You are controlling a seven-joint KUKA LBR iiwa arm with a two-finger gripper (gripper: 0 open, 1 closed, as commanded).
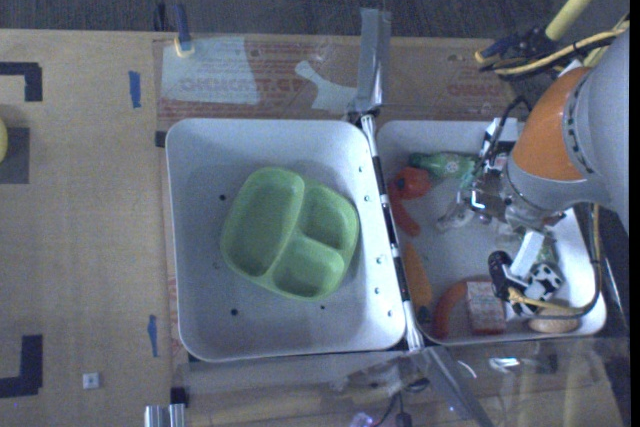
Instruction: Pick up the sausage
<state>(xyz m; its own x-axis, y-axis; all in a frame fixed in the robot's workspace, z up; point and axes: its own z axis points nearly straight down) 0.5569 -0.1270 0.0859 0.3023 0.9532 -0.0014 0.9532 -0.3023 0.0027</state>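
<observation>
I see the arm [575, 130] reaching in from the right over the right bin [590, 315], its orange band above the wrist. The tool [470, 200] sits low over the middle of that bin, near a green item [440, 162] and a red pepper-like item [410, 183]; I cannot tell how far it is open, nor whether it has hold of anything. The sausage [447, 305], a curved reddish-brown piece, lies at the bin's front, just beside a small brown block [486, 307] and close to an orange carrot-like stick [417, 277] along the left wall. A black-and-white item [541, 281] lies near the front right corner. The left bin [190, 215] holds a green divided plate [290, 232]. Both bins rest on the counter [80, 245].
</observation>
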